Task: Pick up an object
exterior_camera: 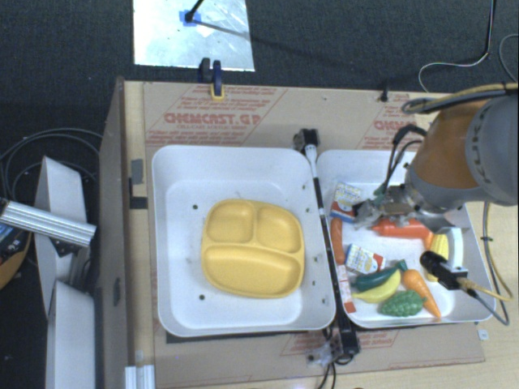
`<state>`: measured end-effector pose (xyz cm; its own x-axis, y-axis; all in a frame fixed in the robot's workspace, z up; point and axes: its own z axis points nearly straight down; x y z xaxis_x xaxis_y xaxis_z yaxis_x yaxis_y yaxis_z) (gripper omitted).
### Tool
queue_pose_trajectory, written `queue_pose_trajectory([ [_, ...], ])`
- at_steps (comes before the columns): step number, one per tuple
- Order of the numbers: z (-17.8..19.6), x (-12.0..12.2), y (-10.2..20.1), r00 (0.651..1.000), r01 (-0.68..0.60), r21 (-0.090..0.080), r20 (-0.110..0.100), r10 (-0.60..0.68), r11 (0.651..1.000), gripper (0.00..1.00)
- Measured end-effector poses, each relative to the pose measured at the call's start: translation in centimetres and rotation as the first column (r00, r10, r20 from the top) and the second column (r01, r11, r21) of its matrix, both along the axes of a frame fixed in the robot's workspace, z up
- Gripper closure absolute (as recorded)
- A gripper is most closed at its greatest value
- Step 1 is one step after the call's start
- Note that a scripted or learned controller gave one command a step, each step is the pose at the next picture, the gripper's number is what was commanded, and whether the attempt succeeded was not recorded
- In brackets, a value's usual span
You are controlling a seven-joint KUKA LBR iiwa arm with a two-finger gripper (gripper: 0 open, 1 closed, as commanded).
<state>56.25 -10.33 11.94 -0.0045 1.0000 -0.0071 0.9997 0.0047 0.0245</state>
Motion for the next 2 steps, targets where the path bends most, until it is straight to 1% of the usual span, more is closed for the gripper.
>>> queue_pose_trajectory([
  [1,-2.9,4.2,0.3,1.000,0.000,0.007,-0.013,0.000,1.000,0.00],
  [2,-2.9,3.0,1.0,1.000,0.004,0.002,-0.005,-0.004,1.000,0.00],
])
